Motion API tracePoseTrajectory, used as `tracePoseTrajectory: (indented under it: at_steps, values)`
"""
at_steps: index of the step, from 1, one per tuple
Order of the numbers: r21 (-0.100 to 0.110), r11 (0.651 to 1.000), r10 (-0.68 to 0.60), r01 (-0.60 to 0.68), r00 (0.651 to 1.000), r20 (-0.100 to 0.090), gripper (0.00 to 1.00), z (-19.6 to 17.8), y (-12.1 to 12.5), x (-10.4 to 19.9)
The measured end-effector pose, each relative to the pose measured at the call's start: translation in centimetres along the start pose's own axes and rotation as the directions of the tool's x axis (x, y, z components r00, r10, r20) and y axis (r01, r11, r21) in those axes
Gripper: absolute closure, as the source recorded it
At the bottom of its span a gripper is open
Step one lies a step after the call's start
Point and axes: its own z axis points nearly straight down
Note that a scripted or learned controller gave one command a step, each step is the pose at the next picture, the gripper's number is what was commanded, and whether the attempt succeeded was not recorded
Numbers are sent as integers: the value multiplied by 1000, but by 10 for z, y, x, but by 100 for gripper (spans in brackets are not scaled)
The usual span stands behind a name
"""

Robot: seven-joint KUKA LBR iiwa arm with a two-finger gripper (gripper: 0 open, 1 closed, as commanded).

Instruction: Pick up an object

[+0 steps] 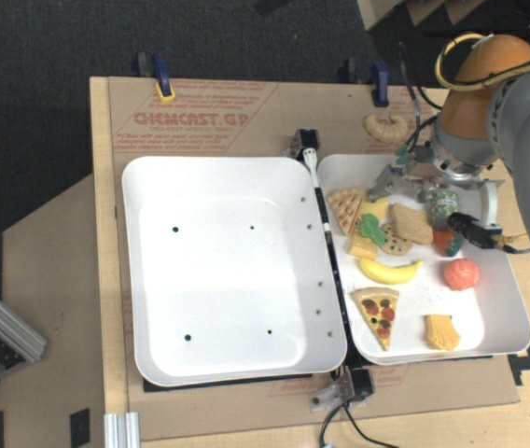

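Your gripper (421, 187) sits low over the far end of the right bin (508, 311), below the grey arm (526, 110) with its orange band (489, 63); you cannot tell its state, since the wrist hides it. Just beside it: a tan bread slice (411, 222), a green piece (373, 227), a waffle wedge (346, 208) against the bin's left wall, and a small red piece (447, 243) toward the right. Further out: a yellow cheese block (362, 246), a banana (390, 270), a red-orange ball (462, 274), a pizza slice (378, 312) and an orange-yellow piece (441, 332) near the front rim. Bare floor lies around the ball and along the right wall. Your left bin (153, 180) touches the right bin along a shared edge. Both rest on a cardboard sheet (246, 115).
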Motion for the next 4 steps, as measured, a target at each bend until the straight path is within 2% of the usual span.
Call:
tracePoseTrajectory:
  at_steps: [1,2,3,4]
  values:
    - [15,1000,5,-5,1000,-4,0,-2,-74,12]
    - [7,1000,5,-5,1000,0,100,-13,-70,11]
    - [-5,1000,-4,4,1000,0,100,-108,-3,77]
    - [12,1000,-1,1,1000,-3,100,-102,-24,133]
